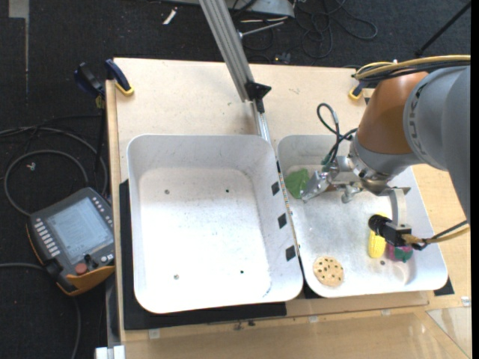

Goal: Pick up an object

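In the right bin lie a green, leaf-like object at the far left, a round tan cookie near the front, and a yellow piece beside a purple-and-green piece at the right. My gripper hovers low over the bin's back half, just right of the green object. It is open. One metal finger sits at the green object's right edge, while the other finger stands apart from it. Nothing is between them.
The left bin stands beside the right one, with a black-marked divider rim between them. A slanted metal rail reaches down to the bins' back edge. The arm's orange band and cables overhang the right bin's back.
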Action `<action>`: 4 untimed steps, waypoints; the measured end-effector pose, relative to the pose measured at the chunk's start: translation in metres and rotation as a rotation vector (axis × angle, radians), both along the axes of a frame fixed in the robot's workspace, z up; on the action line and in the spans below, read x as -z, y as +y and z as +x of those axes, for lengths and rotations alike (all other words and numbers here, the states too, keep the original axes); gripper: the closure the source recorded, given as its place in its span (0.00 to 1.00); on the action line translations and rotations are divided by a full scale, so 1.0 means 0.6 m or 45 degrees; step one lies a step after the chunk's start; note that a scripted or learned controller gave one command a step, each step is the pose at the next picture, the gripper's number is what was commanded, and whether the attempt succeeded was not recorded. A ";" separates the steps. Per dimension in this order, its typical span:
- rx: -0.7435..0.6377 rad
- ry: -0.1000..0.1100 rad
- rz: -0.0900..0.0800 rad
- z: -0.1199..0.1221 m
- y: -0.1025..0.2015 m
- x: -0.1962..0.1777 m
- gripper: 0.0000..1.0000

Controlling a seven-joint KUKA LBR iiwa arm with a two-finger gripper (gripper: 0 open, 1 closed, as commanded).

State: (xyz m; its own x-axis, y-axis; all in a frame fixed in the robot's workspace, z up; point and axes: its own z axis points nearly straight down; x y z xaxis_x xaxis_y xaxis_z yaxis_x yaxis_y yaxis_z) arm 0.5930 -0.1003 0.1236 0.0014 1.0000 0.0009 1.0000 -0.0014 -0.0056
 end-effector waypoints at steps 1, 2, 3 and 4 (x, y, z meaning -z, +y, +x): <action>0.000 -0.008 -0.002 0.003 -0.001 -0.022 1.00; -0.005 -0.015 -0.002 -0.005 0.005 -0.124 1.00; -0.005 -0.012 -0.002 -0.003 0.005 -0.163 1.00; -0.012 -0.007 0.001 0.009 0.086 -0.152 1.00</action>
